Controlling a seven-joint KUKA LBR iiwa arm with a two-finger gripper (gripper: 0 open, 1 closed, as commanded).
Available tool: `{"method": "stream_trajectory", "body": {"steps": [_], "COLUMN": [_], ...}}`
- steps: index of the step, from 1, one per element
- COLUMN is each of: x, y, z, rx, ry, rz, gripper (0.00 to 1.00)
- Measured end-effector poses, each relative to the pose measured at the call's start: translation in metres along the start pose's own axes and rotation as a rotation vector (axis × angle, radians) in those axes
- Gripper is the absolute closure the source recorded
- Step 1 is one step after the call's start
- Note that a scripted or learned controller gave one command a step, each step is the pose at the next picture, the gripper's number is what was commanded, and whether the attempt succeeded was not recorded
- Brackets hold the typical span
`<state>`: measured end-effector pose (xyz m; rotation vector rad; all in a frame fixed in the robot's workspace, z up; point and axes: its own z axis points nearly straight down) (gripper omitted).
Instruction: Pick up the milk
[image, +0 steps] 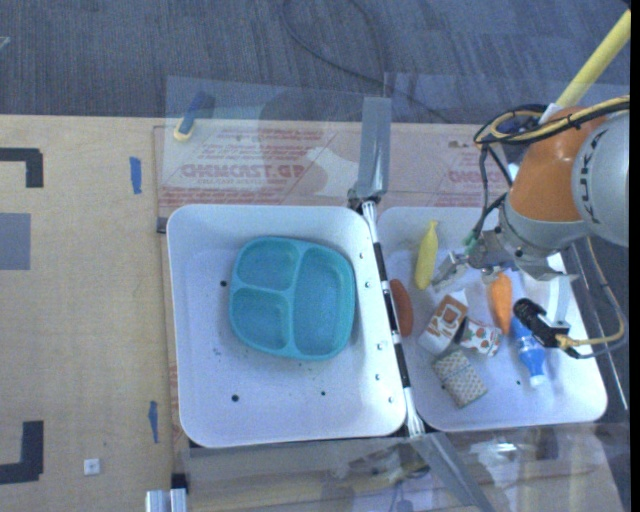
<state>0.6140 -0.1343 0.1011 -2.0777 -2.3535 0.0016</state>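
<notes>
Milk carton (446, 322): right bin (585, 400), tilted, near centre.
Gripper (462, 263): at the carton's 12 o'clock, apart from it; finger state cannot be told.
Banana (427, 254): at the gripper's 9 o'clock.

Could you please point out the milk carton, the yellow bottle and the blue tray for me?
milk carton (446, 321): camera view, on its printed front face.
yellow bottle (427, 256): camera view, mid-body.
blue tray (335, 295): camera view, floor of its large right compartment.
</notes>
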Motion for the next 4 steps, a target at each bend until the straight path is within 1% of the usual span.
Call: {"method": "stream_trajectory", "body": {"steps": [1,2,3,4], "x": [0.032,0.045,0.044,0.092], "y": [-0.068,-0.126,-0.126,-0.094], "z": [0.012,0.012,0.003,-0.082], "rx": [-0.01,-0.016,-0.018,0.001], "ry": [-0.001,-0.004,-0.004,-0.001], "rz": [-0.11,-0.175,-0.171,-0.114], "gripper": [0.0,0.0,1.0,1.0]}}
